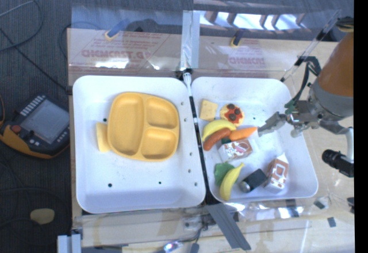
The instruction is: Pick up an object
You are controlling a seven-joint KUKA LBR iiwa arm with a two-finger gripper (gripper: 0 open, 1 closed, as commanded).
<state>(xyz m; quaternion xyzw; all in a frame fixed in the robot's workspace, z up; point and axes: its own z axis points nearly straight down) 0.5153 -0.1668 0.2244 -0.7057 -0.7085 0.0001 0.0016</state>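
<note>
Gripper (270, 125) over the right bin (299, 188), nothing in it.
We see it reaching in from the right, tip just beside the carrot (241, 133); we cannot tell how it is set. Carrot lies across a banana (217, 128); second banana (230, 180), black cylinder (253, 179), small carton (278, 172) nearby. Yellow divided plate (142, 125) sits in the left bin (92, 188).
</note>
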